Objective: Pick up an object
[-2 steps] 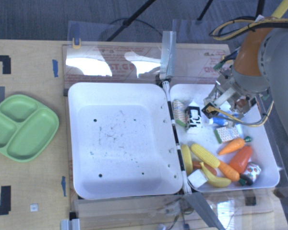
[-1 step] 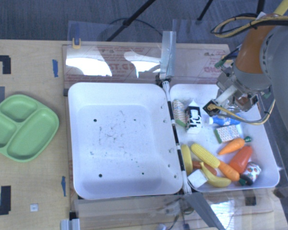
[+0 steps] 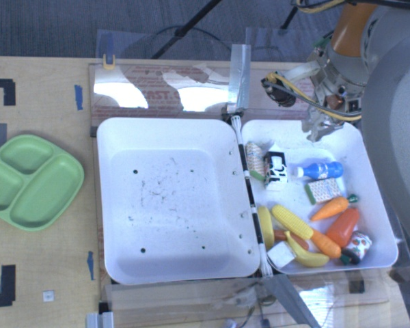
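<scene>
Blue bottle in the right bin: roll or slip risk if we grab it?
The blue bottle lies on its side and looks round, so a nudge would probably roll it. Its surface looks smooth, maybe slippery. It is small and likely light. The gripper hangs above it.

A divided plate (image 3: pixel 33 181) lies left of two bins (image 3: pixel 109 183), with toys (image 3: pixel 314 214) in the right bin (image 3: pixel 379 210).

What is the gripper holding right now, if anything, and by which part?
Nothing that can be seen. The grey two-finger gripper hangs above the far edge of the right shallow white bin, apart from the blue plastic bottle and other items.
</scene>
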Robot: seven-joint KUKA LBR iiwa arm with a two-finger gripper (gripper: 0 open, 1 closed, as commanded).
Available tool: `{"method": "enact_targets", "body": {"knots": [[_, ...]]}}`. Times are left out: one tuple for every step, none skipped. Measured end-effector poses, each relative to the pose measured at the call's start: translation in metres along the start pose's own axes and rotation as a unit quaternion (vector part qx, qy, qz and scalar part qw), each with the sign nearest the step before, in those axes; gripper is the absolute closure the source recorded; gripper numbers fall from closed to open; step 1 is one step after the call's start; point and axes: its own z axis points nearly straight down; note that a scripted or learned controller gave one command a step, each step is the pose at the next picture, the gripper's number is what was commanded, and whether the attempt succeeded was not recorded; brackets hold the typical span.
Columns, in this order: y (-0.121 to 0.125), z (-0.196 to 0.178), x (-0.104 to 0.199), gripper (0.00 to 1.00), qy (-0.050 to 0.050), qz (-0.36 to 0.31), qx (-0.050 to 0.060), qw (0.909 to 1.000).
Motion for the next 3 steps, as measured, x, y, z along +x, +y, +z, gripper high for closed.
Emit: {"method": "enact_targets", "body": {"knots": [[-0.009, -0.074, 0.03, 1.0, 0.0, 0.001, 0.0, 1.0], [-0.042, -0.143, 0.03, 1.0, 0.001, -0.002, 0.0, 1.0], [-0.106, -0.165, 0.045, 1.0, 0.0, 0.0, 0.0, 1.0]]}}
